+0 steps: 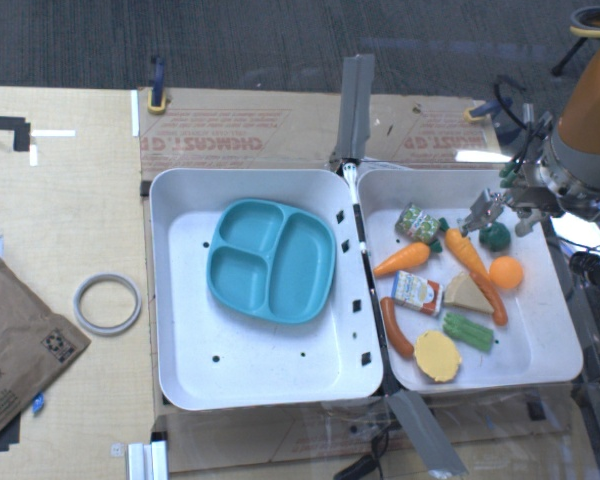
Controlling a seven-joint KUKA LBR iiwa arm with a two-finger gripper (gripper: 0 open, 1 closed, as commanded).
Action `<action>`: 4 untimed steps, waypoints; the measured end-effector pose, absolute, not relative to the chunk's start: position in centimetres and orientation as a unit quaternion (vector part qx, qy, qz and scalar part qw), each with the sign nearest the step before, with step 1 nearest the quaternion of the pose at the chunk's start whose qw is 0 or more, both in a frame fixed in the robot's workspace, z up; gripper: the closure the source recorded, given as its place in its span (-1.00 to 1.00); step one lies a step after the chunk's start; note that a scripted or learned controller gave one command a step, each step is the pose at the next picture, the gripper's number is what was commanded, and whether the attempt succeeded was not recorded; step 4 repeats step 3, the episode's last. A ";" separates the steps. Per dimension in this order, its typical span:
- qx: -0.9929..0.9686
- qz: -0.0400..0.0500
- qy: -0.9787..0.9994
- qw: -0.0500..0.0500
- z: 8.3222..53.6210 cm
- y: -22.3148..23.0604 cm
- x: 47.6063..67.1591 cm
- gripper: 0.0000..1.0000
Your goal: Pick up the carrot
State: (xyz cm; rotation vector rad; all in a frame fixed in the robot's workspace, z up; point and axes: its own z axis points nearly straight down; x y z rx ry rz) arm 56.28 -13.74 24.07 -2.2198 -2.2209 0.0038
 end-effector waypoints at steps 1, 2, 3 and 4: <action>-0.678 0.000 -0.735 -0.001 9.2 -15.6 58.2 -1.00; -0.679 0.000 -0.734 -0.001 10.1 -15.7 58.2 1.00; -0.708 0.001 -0.706 0.000 19.2 -4.8 63.7 1.00; -0.708 0.001 -0.706 0.000 19.2 -4.8 63.7 1.00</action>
